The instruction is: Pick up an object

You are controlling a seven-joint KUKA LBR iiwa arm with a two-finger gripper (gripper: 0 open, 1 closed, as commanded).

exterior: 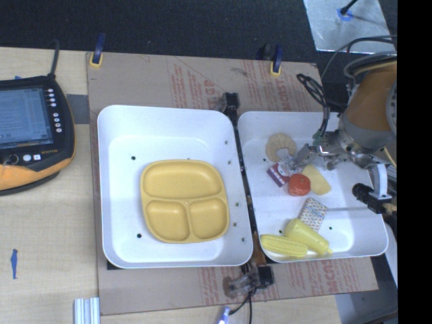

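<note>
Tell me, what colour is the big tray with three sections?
Yellow. The tray shows best in the camera view.

In the right bin (351, 238), right of frame centre, lie a pale croissant (279, 144), a red tomato (299, 185) touching a yellow lemon (318, 181), a small dark-red packet (277, 175), a patterned cracker (312, 214) and two corn cobs (295, 241) lowest.
</note>
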